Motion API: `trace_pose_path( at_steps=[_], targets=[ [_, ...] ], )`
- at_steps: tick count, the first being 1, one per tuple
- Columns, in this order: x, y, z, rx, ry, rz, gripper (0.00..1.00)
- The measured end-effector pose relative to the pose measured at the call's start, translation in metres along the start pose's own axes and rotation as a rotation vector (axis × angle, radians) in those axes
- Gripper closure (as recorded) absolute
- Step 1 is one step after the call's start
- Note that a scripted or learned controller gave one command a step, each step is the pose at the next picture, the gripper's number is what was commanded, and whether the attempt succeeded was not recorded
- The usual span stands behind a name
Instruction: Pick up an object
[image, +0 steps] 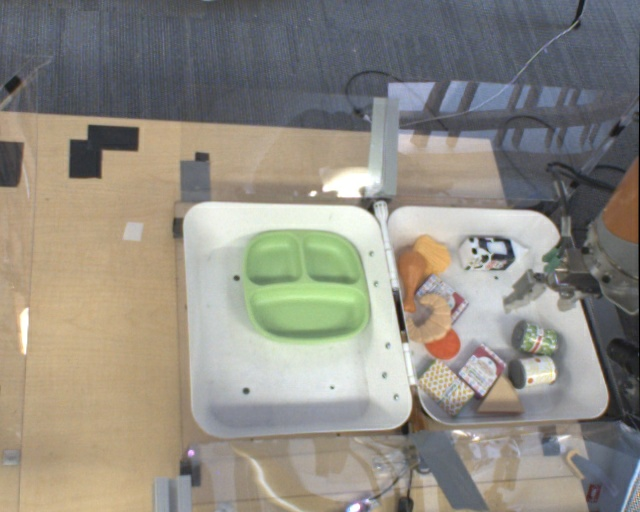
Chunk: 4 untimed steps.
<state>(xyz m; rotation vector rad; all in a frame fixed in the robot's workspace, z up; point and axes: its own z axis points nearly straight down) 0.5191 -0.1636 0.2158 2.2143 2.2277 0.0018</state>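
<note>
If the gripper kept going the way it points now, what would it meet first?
Probably the bare floor of the right bin. The gripper points left and down from the right edge; the cow toy and green can lie off to either side, though depth is unclear.

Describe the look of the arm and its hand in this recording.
The arm is grey with an orange band above the wrist. Its hand is a small metal-grey assembly with thin fingers and a green detail. Dark cables trail behind it near the bench's far right.
</note>
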Motion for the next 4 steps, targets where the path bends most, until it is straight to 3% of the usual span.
trace_pose_path(
  at_steps=[1, 2, 3, 4],
  targets=[
    [-0.029, -0.024, 0.109, -0.002, 0.000, 0.073, 0.00],
    [-0.029, -0.022, 0.100, -0.003, 0.001, 0.075, 1.00],
    [-0.005, 0.014, 0.124, -0.018, -0.006, 0.064, 1.00],
    [0.069, 0.040, 0.025, -0.001, 0.000, -0.004, 1.00]
  ],
)
